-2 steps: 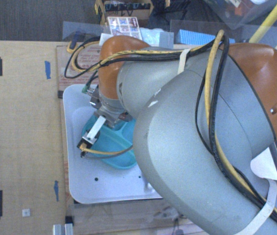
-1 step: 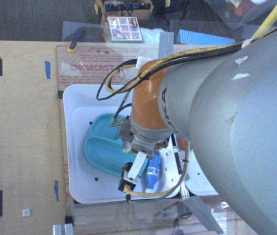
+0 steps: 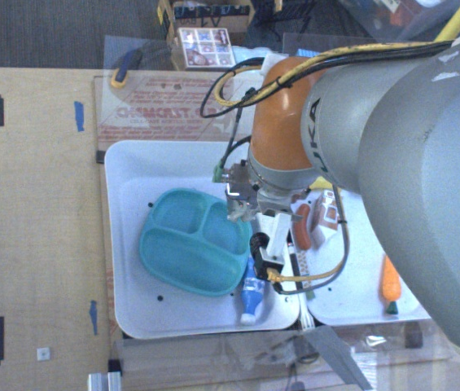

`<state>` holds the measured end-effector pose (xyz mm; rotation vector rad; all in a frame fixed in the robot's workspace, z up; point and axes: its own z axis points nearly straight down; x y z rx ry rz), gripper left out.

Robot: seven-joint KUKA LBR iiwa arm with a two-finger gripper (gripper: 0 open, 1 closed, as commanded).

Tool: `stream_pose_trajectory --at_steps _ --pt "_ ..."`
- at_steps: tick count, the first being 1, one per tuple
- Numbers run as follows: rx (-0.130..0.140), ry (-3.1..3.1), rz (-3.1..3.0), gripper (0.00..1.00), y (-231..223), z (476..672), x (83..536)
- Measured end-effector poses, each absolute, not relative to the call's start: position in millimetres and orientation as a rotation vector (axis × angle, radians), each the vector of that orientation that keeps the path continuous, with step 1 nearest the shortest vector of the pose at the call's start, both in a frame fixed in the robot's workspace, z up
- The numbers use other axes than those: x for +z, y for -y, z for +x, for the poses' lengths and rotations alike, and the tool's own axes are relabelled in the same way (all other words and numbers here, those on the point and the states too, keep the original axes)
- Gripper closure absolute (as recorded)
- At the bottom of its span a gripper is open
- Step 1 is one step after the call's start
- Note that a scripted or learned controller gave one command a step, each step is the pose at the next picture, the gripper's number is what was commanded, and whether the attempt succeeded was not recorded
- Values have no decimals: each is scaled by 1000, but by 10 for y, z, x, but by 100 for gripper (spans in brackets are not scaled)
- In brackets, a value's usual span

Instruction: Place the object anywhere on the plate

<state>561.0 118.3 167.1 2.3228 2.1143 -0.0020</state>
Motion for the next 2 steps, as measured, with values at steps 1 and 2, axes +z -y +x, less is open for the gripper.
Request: stream_pose_trajectory --at_steps 1,2 --pt "21 -2046 2370 100 -1264 5233 1135" --pt "44 -1759 2558 100 -1804 4954 965"
